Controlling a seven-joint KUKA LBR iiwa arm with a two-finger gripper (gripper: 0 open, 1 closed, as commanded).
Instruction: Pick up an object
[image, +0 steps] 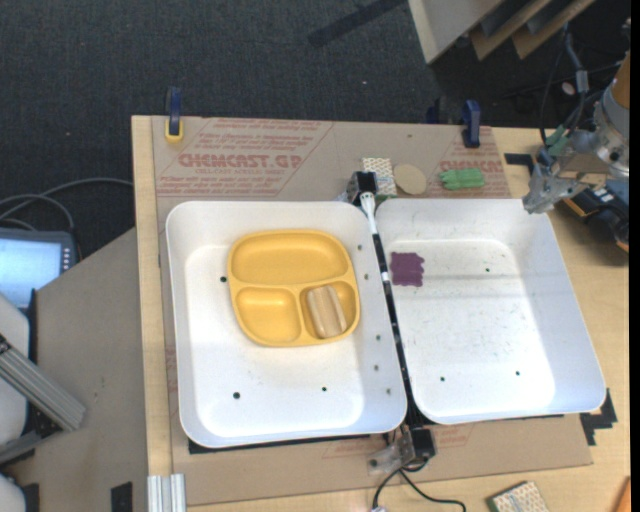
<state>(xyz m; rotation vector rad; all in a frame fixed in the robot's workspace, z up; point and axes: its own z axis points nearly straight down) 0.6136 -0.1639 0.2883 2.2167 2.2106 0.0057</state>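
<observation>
Left bin (200, 400) holds a yellow 3-compartment tray (293, 286); purple object (407, 268) lies in right bin (560, 360); gripper (548, 188) hangs off the right bin's far corner, grip unclear.

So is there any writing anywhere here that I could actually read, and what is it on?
"CHEMCAST G.P": red print on the brown board under the two bins, large line left of centre.
The same red print repeats near the board's right back edge, too faint to read.
Smaller red lines around it: too blurred to read.
</observation>
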